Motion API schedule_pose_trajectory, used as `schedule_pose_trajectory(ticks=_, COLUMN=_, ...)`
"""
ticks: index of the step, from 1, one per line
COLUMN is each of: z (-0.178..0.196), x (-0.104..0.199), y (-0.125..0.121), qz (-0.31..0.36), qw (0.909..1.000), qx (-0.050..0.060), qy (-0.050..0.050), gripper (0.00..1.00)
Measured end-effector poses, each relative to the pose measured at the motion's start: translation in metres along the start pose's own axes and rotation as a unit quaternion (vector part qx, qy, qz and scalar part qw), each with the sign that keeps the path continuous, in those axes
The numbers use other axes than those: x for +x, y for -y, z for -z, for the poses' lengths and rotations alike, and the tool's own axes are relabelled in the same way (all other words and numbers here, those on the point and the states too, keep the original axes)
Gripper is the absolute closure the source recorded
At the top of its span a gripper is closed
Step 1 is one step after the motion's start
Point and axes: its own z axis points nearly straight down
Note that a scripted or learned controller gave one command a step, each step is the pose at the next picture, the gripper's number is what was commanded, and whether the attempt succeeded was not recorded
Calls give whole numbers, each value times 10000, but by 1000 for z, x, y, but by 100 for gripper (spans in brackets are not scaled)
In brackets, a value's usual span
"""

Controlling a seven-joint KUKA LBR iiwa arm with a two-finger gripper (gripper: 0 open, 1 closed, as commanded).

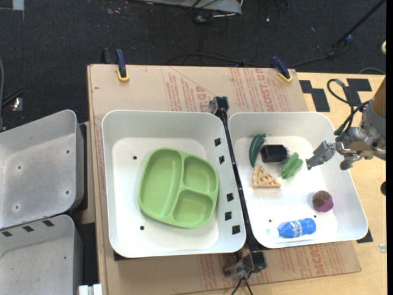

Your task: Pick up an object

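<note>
Camera view: two white bins on the table. Left bin point(116, 165) has one green divided plate point(178, 188). Right bin point(344, 195) has six items: two green pieces, black block point(274, 153), pizza slice point(265, 177), purple ball point(322, 201), blue bottle point(296, 228). Gripper point(331, 154) over right rim; fingers' state: can't tell.

So the bench point(184, 88) is wearing a brown cardboard sheet point(178, 91), and two shallow white bins are sitting on it side by side: left bin point(116, 165) and right bin point(350, 201), touching along the middle.
</note>
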Motion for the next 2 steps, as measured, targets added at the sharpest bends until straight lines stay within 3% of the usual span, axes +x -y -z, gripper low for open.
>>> schedule_pose_trajectory(ticks=1, z=6, x=1, y=-2, qz=17, qw=10000, qx=-55, qy=13, gripper=0)
schedule_pose_trajectory(ticks=2, z=-44, x=10, y=2, qz=14, qw=10000, qx=-34, qy=4, gripper=0)
